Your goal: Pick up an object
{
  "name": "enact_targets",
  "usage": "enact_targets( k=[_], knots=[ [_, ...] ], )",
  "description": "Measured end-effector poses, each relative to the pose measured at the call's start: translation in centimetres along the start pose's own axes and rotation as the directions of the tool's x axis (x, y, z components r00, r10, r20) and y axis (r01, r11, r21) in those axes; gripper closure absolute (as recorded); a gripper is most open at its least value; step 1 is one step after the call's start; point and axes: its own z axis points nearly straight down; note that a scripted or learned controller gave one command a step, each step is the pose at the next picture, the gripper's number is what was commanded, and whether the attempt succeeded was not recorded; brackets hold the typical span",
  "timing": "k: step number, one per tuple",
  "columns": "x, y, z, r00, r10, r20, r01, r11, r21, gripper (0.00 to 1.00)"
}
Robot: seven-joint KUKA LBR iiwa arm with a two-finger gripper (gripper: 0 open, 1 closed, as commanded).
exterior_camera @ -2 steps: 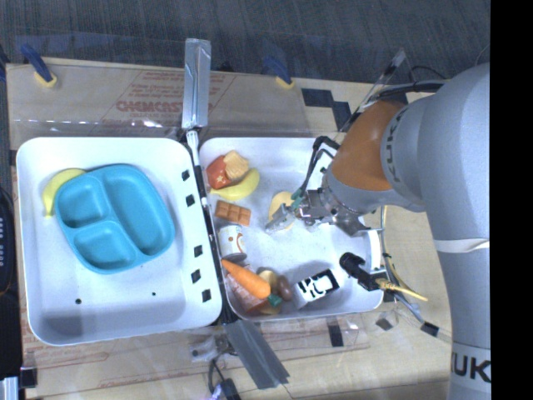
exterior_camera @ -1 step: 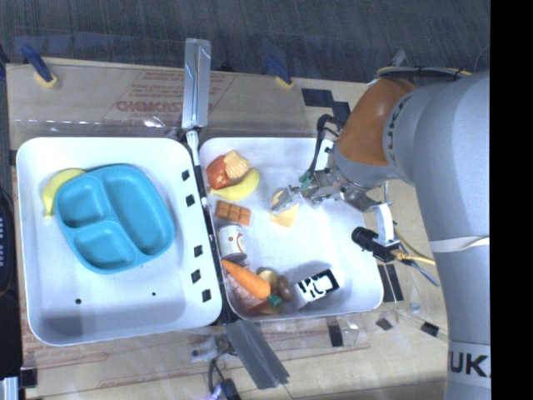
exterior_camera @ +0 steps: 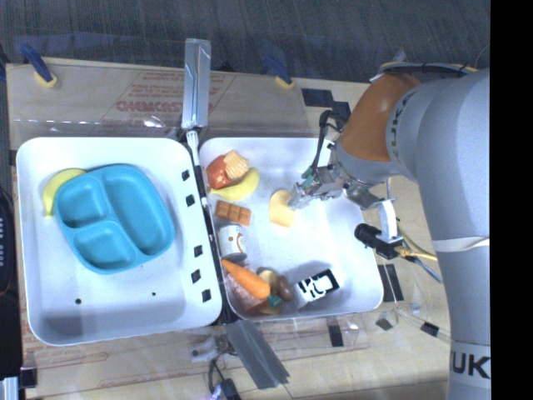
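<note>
The left bin (exterior_camera: pixel 33 307) carries a blue divided tray (exterior_camera: pixel 117 215) lying toward its upper left part, and a yellow banana-shaped piece (exterior_camera: pixel 57 186) peeks out from under the tray's upper left edge, close to the bin's left wall. A metal bar (exterior_camera: pixel 196 82) runs up from the seam between the two bins toward the bench's far edge. In the right bin (exterior_camera: pixel 350 248), along its left wall, a reddish-orange item (exterior_camera: pixel 225 169) sits at the upper left corner, touching a yellow banana (exterior_camera: pixel 241 187) just below it; beneath these lie a small brown waffle-like block (exterior_camera: pixel 233 214) and then a white and orange can-like thing (exterior_camera: pixel 232 242). At the bin's lower left corner an orange carrot (exterior_camera: pixel 247 280) rests against a cluster of small dark pieces that are too blurred to name, and just right of them, near the lower edge, lies a black and white box (exterior_camera: pixel 317 285). A pale yellow block (exterior_camera: pixel 282 209) sits in the bin's upper middle. The gripper (exterior_camera: pixel 301 188) is low over the bin just at that block's upper right edge, seemingly touching it; whether its fingers are parted or closed cannot be told from this angle, and the block does not visibly sit between them. The grey arm (exterior_camera: pixel 450 157) with its orange band (exterior_camera: pixel 371 127) fills the bin's right side.
</note>
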Motion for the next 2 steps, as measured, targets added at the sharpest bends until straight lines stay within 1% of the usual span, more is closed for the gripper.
enact_targets(
  k=[1,2],
  knots=[
    [0.0,0.0,0.0,1.0,0.0,0.0,0.0,1.0,0.0,0.0],
    [6.3,2.5,1.1,0.954,-0.301,-0.004,0.301,0.954,0.003,0.0]
  ],
)
